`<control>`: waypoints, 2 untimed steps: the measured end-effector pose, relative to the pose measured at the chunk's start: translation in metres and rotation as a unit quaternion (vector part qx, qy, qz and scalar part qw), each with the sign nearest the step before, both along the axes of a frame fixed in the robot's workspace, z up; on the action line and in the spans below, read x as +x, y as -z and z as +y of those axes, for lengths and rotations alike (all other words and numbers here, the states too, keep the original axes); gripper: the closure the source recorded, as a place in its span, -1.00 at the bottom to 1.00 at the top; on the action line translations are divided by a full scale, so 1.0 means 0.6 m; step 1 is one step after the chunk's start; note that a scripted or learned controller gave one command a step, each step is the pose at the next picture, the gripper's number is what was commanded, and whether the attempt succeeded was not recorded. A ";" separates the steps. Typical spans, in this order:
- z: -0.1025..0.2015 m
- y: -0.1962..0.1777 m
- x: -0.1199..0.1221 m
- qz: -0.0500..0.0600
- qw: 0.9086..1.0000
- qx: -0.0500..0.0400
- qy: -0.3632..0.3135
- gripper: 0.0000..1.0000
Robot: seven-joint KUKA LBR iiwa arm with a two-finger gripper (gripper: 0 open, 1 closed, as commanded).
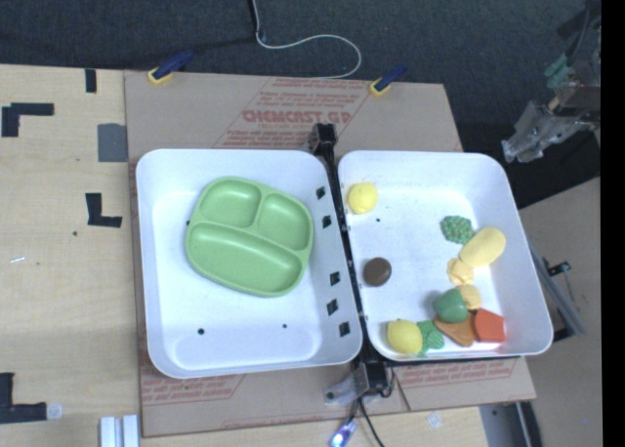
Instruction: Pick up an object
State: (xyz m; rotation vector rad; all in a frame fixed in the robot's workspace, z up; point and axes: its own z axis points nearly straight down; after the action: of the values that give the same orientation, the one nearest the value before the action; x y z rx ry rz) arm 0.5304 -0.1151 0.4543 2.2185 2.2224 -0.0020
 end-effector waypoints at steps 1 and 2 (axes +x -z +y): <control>0.032 -0.144 -0.058 -0.005 1.000 0.000 -0.001 1.00; 0.120 0.071 -0.080 0.008 1.000 0.002 -0.002 1.00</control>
State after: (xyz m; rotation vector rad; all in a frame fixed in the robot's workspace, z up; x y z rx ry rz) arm 0.4822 -0.0430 0.4116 2.2241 2.2362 -0.0153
